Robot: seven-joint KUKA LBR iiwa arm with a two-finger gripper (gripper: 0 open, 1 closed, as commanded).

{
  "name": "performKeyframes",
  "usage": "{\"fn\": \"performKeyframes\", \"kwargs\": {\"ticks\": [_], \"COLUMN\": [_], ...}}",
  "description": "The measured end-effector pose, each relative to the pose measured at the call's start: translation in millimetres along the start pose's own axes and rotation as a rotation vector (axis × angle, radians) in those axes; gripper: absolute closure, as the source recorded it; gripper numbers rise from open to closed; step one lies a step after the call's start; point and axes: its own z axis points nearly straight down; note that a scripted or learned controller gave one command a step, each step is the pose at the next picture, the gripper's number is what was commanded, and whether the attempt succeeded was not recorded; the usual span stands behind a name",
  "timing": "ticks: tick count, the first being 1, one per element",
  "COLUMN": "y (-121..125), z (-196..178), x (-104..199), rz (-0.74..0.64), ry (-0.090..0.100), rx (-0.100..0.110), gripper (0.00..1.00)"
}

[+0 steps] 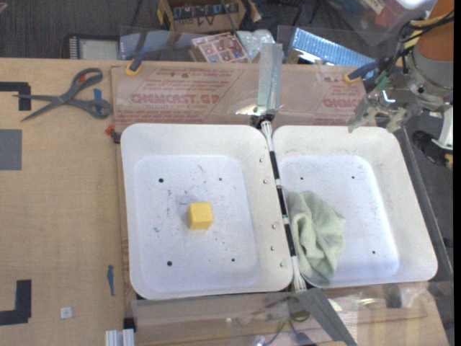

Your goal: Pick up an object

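Two shallow white bins (144, 150): small yellow foam cube (201, 215) lies far left of the gripper (379, 114), whose grip I cannot tell.

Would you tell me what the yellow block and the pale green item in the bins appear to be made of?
The yellow block looks like matte foam or sponge: soft edges, no shine, though painted wood is possible. The pale green item looks like soft cloth, judging by its crumpled folds.
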Motion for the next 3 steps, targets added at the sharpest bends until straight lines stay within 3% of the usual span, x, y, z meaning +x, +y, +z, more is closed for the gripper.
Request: {"fn": "performKeyframes", "kwargs": {"ticks": [1, 2, 3], "y": [-62, -109, -108], "z": [114, 169, 157], "x": [-4, 34, 33], "rz": [-0.103, -0.18, -0.178], "ry": [0.0, -0.002, -0.005], "rx": [-0.002, -0.008, -0.015], "gripper": [0.0, 0.0, 1.0]}}
